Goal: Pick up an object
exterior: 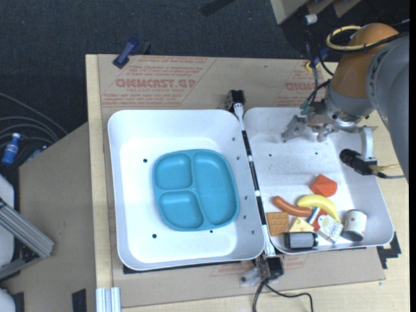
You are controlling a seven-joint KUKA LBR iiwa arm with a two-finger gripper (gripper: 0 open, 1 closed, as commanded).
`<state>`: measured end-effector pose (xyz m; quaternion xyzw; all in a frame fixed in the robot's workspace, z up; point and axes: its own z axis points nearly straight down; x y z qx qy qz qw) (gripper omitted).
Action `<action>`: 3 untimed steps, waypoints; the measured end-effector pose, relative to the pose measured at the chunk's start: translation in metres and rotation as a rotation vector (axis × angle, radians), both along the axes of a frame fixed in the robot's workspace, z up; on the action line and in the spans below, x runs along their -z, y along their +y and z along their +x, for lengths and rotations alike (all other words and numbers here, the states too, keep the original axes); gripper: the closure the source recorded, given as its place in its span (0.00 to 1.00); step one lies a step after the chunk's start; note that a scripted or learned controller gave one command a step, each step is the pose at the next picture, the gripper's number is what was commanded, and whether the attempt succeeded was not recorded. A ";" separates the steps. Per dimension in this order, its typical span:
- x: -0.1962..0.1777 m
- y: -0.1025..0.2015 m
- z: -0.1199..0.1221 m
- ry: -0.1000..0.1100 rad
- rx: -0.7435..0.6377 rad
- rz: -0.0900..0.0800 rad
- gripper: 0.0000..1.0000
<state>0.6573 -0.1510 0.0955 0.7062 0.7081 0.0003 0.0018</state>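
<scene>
Far left of the end effector [307,129], up by the back edge of the worktop [162,83]: small blue clip-like item [125,52], outside both bins. Left bin [123,174] well left of the end effector, meeting the right bin [286,168] along the shared rim. Roughly centred in the left bin: blue divided plate [195,188], three compartments, lying flat, well apart from the end effector.

End effector low over the back part of the right bin, near its far wall, pointing down. Fingers spread apart, nothing between them, bare bin floor underneath.

All loose objects clustered in the near right corner of the right bin, toward the front and well apart from the end effector. Left to right there:
- tan square cracker [277,223] by the shared rim, front-left of the end effector
- reddish sausage [289,206] at a slant, just behind the cracker
- black flat item [299,240] against the front wall
- yellow wedge [300,226] touching the black item's back side
- banana [318,203] at the sausage's right end
- orange chunk [324,186] just behind the banana, nearest piece to the end effector yet clearly apart
- small printed carton [328,228] in front of the banana
- white cylinder [354,222] on its side, farthest right, beside the carton
</scene>
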 end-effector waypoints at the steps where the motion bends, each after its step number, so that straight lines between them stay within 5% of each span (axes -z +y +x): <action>1: 0.011 -0.010 -0.028 0.005 0.003 0.003 0.00; 2: 0.010 -0.007 0.010 0.001 0.001 0.001 0.00; 3: 0.000 -0.007 0.010 -0.001 0.000 0.000 1.00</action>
